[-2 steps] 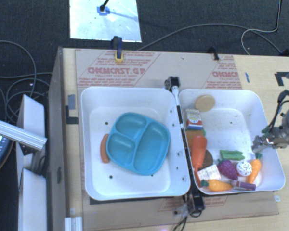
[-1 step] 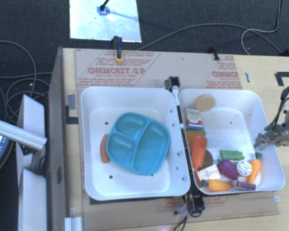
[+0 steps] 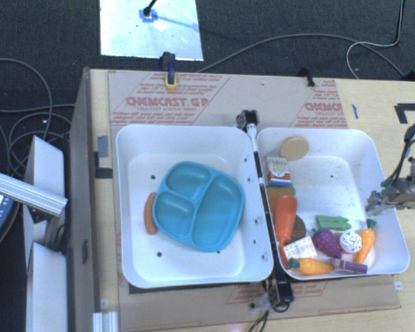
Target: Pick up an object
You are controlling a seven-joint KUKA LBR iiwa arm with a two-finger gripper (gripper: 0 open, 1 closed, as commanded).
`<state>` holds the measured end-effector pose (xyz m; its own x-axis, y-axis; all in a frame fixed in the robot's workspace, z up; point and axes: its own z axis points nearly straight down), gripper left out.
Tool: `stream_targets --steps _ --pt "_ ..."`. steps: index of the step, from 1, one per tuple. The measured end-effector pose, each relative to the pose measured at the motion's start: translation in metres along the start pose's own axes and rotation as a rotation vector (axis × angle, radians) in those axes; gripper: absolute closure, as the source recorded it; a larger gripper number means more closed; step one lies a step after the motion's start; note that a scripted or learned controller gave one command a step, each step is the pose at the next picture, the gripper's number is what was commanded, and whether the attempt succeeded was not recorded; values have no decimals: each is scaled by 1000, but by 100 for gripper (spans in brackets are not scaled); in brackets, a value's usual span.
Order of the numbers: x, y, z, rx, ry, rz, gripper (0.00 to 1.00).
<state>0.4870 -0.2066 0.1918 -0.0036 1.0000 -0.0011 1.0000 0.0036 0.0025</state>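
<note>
Two shallow white bins (image 3: 135, 206) hold one blue divided plate (image 3: 197, 206) and two orange carrots (image 3: 285, 216), "CHEMCAST GP" is printed on the tabletop (image 3: 214, 102), and the tool (image 3: 384, 198) grip I cannot tell.

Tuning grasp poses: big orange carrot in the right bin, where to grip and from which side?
Probably the carrot's wide upper end, from straight above, closing across its width. It lies flat along the right bin's left wall, tapering toward the crowded front. The top end has open floor on its right; the tip sits against a brown piece.
</note>
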Motion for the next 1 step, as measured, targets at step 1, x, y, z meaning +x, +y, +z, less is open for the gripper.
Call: stream_targets --steps 1 --pt "12 0 107 -1 0 3 100"
